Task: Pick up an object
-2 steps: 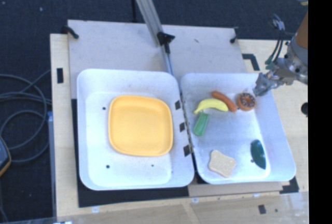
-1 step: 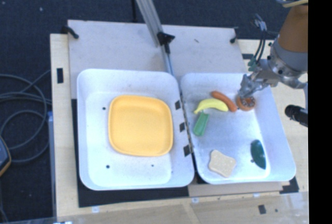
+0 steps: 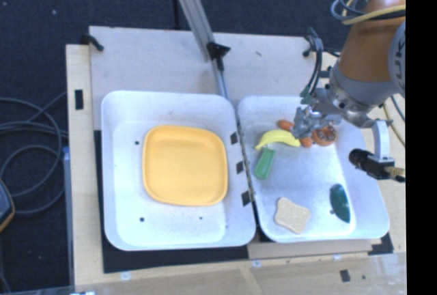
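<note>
In the right bin (image 3: 311, 225) lie a yellow banana (image 3: 276, 140), a green cylinder (image 3: 264, 162), a slice of toast (image 3: 292, 215), a dark teal oval piece (image 3: 339, 202) and small orange pieces (image 3: 321, 138). My gripper (image 3: 308, 124) hangs low over the bin's far side, just right of the banana and beside the orange pieces. The wrist hides whether anything sits between its fingers. A yellow square plate (image 3: 185, 165) rests in the left bin (image 3: 123, 218).
A slanted metal pole (image 3: 194, 7) runs from the top down to the divide between the bins. Cables lie on the dark floor at the left. A black fitting (image 3: 372, 162) juts out by the right bin's right rim.
</note>
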You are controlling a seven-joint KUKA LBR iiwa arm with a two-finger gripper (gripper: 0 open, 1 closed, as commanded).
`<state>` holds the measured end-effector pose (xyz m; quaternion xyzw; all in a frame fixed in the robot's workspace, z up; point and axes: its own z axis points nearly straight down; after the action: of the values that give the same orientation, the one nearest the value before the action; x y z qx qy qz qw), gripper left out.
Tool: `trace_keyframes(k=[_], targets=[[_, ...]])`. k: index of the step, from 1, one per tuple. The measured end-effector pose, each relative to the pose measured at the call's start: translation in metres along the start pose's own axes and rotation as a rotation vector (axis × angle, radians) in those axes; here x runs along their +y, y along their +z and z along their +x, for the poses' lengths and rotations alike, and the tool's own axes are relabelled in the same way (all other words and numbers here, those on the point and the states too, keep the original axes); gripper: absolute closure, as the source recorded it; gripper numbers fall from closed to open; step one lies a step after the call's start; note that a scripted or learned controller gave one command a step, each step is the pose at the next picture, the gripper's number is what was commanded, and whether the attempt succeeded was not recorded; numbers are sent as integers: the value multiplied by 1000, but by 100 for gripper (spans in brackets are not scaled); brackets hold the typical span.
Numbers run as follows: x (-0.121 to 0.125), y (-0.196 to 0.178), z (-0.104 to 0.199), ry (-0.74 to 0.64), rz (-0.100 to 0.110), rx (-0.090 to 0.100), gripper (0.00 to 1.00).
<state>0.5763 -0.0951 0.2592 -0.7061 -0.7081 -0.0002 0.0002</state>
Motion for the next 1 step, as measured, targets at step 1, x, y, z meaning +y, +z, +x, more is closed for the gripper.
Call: trace_keyframes(k=[1], targets=[[-12, 2, 41, 0, 0, 0, 100]])
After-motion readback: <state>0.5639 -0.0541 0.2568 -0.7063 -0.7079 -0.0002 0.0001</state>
